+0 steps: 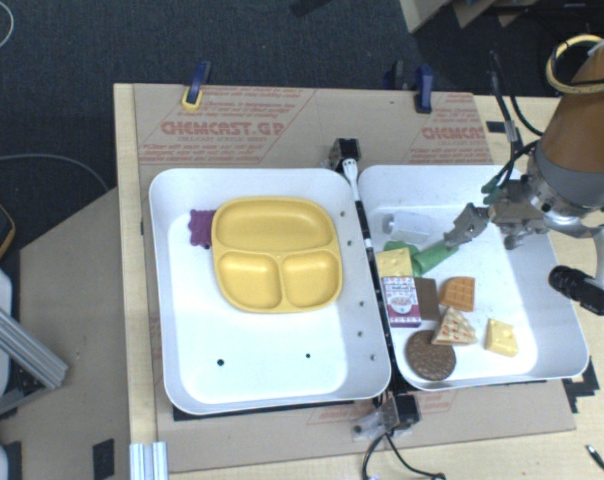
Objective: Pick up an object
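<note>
Arm comes in from the right, orange band at upper right, wrist over the right bin (557,363). The gripper (469,224) points left and down toward the bin's upper-middle part. Fingers (462,230) sit close together at the tip, w/ the right end of a green object (434,258) just at or under them. Can't tell if the fingers are closed on it or just touching it; the view is too small and slanted to show a gap or a grip.

The green object lies tilted, running from the fingertips down-left toward a yellow block (393,262) near the bin's left wall. Behind it, a pale clear-ish item (407,224), hard to make out.

Other stuff in the right bin, all below and apart from the fingers: a dark red-and-white packet (402,301) under the yellow block, a waffle-like orange square (458,292), a tan wedge (454,327), a round brown cookie (430,356) at the bin's front edge, and a pale yellow cheese piece (500,337) to the right.

Left bin (272,378) holds a yellow divided plate (276,250), three compartments, w/ a purple item (200,227) touching its left edge. Both bins rest on the bench (142,268), brown board w/ red print.
</note>
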`<state>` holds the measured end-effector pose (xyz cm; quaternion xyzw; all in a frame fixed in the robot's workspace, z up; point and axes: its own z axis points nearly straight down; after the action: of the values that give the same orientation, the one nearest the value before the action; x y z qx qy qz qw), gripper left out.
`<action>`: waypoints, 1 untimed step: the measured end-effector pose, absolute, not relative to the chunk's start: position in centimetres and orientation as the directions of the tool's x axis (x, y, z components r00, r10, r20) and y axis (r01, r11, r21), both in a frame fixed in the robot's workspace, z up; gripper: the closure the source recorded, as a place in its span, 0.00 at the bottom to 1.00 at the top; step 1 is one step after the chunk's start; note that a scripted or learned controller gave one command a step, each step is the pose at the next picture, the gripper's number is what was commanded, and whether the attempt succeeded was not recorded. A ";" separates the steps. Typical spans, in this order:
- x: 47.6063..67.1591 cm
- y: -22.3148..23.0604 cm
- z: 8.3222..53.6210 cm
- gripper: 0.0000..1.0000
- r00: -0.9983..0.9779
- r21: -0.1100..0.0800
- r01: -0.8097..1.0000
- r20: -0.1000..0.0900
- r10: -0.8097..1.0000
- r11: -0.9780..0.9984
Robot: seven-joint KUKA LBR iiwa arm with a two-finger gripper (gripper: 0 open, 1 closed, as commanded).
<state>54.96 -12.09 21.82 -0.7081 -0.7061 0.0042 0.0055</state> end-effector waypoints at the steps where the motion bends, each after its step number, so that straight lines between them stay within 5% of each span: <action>1: 55.2 -12.1 22.6 0.00 0.000 0.000 1.000 0.000 1.000 0.000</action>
<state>55.19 -12.06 22.58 -0.7071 -0.7071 0.0001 0.0001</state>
